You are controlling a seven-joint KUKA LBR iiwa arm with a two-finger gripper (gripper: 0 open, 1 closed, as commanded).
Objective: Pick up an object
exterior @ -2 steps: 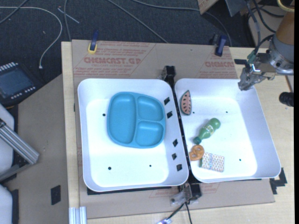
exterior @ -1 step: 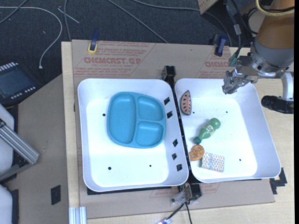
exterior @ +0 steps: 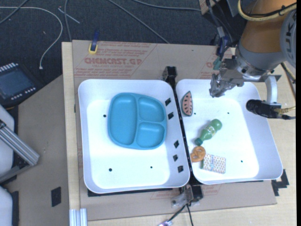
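Nearest me in the right bin (exterior: 263,173), a flat patterned packet (exterior: 214,163) touches a small pretzel (exterior: 198,153); the green bottle (exterior: 209,131) beyond looks light, rigid, slick, best pinched across its body. Farther back lies a watermelon slice (exterior: 187,103). Above the bin's far side hovers the tool (exterior: 219,89), grip undiscernible, on a cardboard-covered surface (exterior: 122,55).

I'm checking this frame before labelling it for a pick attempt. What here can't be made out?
- Gripper: dark and blurred in the camera view, so its state is unclear.
- Small patterned packet: print too small to read.
- Orange-brown item: too small to identify.
- Arm: cut off by the top and right edges.
- Cardboard print: faint, partly covered by the left bin.
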